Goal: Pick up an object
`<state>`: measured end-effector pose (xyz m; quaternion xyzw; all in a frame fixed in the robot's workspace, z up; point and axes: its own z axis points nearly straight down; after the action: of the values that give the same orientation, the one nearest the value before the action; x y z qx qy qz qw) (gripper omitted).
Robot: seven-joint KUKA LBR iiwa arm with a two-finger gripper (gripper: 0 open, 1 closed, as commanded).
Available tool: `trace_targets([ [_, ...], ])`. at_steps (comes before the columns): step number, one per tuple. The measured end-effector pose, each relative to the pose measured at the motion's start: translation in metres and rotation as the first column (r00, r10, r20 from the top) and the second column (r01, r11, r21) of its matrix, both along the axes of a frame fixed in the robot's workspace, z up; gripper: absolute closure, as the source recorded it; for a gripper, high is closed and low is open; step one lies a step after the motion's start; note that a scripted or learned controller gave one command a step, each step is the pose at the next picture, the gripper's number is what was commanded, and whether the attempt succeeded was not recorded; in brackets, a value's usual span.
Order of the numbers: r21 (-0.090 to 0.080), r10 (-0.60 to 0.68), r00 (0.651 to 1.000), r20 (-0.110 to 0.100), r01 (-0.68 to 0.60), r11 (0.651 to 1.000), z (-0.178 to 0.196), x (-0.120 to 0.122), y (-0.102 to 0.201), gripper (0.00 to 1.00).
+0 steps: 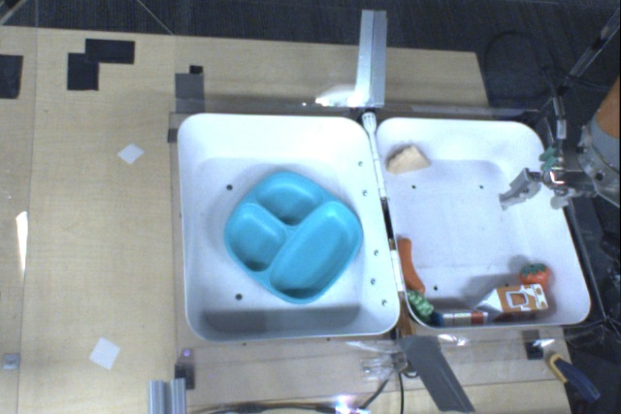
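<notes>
Here the claw (529, 187) hangs over the right side of the right bin (456, 218), coming in from the right edge, and I cannot tell whether it is released or clenched; nothing is seen in it. In this bin, a pale beige lump (408, 159) lies near the upper left corner. An orange carrot-like piece (410, 265) lies along the left wall, and below it a green thing (421, 308) sits in the lower left corner. A small orange carton (522, 299) lies near the lower right corner, with a small tomato-like toy (535, 275) just above it. The left bin (209, 160) holds a blue divided plate (293, 236). Both bins stand on the wooden table (87, 238).
</notes>
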<state>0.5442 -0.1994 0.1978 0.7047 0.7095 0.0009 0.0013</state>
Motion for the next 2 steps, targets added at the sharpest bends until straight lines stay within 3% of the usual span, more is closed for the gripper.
trace_targets([
  [1, 0.001, -0.082, 0.997, -0.001, 0.082, 0.997, -0.101, -0.057, 0.016, 0.0],
  [2, -0.002, 0.14, 0.99, 0.003, -0.14, 0.99, -0.026, -0.053, 0.0, 0.0],
])
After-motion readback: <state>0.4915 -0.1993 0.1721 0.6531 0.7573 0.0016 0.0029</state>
